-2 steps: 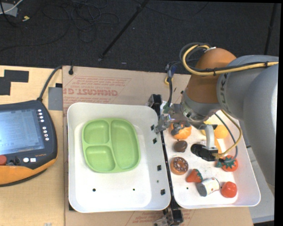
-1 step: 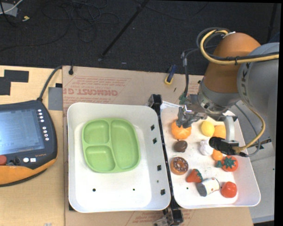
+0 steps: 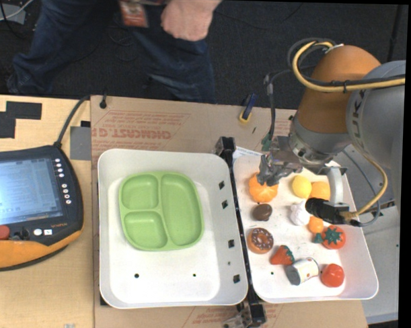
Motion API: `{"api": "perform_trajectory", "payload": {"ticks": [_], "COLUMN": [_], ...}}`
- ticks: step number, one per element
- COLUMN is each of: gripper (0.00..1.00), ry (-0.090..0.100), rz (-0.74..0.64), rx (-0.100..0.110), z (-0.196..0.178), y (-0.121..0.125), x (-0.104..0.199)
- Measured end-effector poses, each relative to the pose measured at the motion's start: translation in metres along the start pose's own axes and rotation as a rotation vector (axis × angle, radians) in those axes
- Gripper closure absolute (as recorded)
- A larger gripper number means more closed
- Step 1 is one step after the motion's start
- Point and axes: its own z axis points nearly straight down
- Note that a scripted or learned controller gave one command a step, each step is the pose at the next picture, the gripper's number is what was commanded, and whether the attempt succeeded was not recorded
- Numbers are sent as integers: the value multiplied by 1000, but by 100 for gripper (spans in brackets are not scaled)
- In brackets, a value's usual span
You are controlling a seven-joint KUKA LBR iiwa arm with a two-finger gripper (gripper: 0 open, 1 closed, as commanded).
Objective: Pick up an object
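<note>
My gripper [image 3: 269, 174] hangs low in the right bin [image 3: 364, 283], right over an orange tangerine-like fruit [image 3: 262, 191] at the bin's back left, seemingly touching its top. Close by lie a yellow lemon [image 3: 301, 186], an orange block [image 3: 320, 190], a brown chocolate piece [image 3: 262, 212] and a sprinkled donut [image 3: 261, 240]. A strawberry [image 3: 282, 255], a grey-and-white can [image 3: 303, 270] and a red tomato [image 3: 332, 275] rest near the front.
The left bin [image 3: 108, 257] holds a green divided plate [image 3: 161, 211]. A teach pendant [image 3: 29, 201] lies at the far left of the bench. A person [image 3: 187, 21] stands behind the bench. The arm's cables [image 3: 339, 191] hang over the right bin's back.
</note>
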Motion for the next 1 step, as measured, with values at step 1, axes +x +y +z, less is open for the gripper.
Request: {"api": "perform_trajectory", "payload": {"ticks": [1], "gripper": [100], "ry": [5], "rz": [-9], "rx": [-14], "z": [-134], "y": [-56], "x": [88]}}
